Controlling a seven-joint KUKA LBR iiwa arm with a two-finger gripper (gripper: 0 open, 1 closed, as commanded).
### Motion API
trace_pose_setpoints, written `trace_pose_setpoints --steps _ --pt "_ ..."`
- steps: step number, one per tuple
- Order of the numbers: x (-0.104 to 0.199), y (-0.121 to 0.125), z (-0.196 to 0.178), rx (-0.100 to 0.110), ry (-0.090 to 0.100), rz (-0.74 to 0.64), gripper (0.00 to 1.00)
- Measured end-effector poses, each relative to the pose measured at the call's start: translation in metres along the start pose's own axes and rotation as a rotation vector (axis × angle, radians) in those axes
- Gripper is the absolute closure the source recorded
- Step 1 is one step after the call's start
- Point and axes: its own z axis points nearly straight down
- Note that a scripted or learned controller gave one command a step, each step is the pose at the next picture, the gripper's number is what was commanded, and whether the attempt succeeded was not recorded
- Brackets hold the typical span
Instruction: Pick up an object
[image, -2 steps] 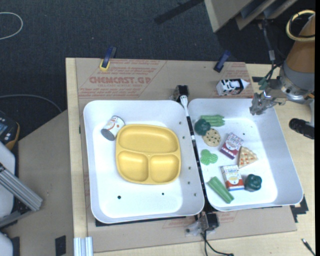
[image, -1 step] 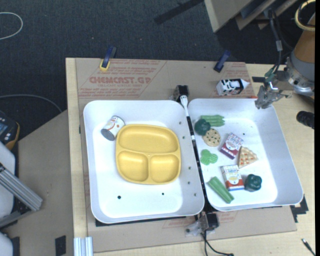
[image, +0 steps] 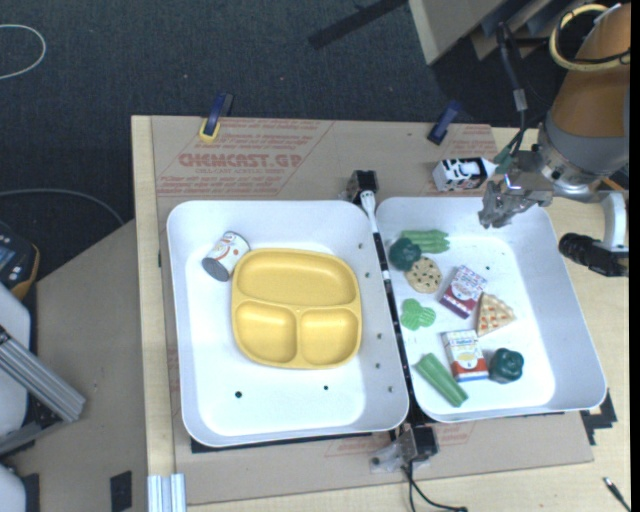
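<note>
camera view looks down on two white bins set side by side, so one can serve as source and the other as drop. the gripper hangs over the far edge of the right bin, above bare floor rather than above any item; whether it is released or clenched i cannot tell, and nothing is visibly caught in it.

the task's candidates lie scattered in the right bin, apart enough that most could be approached singly: a cookie, a small red carton, a pizza slice, a green leafy piece, a long green stalk, and a dark green pepper touching a second little box.

the left bin bears a yellow divided plate and a tipped can just beside it. judging from the arm's place, the pick is not yet begun.
</note>
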Motion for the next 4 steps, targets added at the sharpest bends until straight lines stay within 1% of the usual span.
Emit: trace_pose_setpoints --steps 1,2,3,4 --pt "0.047 0.003 -0.006 -0.001 0.0 0.001 1.0" --pt "0.095 -0.001 -0.012 -0.001 -0.001 0.001 1.0" --pt "0.156 -0.003 0.004 0.001 0.001 -0.002 1.0" --pt "0.198 -0.018 0.007 0.001 0.0 -0.001 1.0"
